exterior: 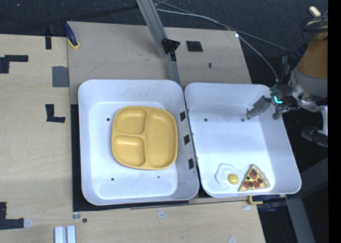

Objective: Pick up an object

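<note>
At the near edge of the right bin (277, 146), in its near right corner, lie two small toy foods side by side and just touching: a fried egg (228, 175), white with a yellow yolk, on the left, and a pizza slice (253, 178) with red and dark toppings on the right, its point aimed toward the far side. A little farther back, the left bin (90, 130) holds a yellow divided plate (144, 137) with three compartments, lying flat near the middle of that bin and well apart from the toys. The two white bins sit side by side with their inner rims touching on the light wooden tabletop (32, 130), which carries scattered black and grey tape marks. Farther still, over the far right corner of the right bin, hangs the tool (265, 105), dark grey and reaching in from the right; whether it is released or clenched cannot be told from this angle, and nothing shows between its tips. It is well apart from the egg and the pizza slice. Behind it the grey arm (314, 71) shows its orange band at the right edge. A slanted metal pole (152, 13) crosses the far side of the tabletop, and thin cables run across the dark floor beyond.
</note>
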Action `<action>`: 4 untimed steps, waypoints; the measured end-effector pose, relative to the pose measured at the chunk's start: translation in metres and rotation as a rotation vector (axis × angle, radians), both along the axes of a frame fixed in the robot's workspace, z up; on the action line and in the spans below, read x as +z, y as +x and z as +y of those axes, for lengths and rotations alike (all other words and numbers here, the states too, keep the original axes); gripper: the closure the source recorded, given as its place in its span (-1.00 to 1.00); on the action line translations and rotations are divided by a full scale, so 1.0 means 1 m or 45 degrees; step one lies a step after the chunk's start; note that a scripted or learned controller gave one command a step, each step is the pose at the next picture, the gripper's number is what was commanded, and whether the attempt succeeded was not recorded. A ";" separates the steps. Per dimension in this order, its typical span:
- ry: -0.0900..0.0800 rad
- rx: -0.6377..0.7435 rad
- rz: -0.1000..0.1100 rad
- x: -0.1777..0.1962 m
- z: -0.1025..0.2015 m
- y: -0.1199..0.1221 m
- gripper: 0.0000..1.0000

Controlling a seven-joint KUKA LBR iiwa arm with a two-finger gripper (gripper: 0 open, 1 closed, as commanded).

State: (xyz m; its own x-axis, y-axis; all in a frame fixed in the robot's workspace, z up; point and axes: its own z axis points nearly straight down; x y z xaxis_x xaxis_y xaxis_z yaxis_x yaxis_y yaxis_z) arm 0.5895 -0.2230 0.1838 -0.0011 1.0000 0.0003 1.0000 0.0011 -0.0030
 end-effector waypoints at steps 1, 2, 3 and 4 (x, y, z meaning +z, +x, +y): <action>-0.001 0.000 -0.002 0.001 0.000 0.000 -1.00; 0.000 0.001 0.004 -0.061 0.008 0.003 -1.00; -0.004 0.001 -0.006 -0.099 0.008 0.004 -1.00; -0.008 0.003 -0.012 -0.086 0.007 0.005 1.00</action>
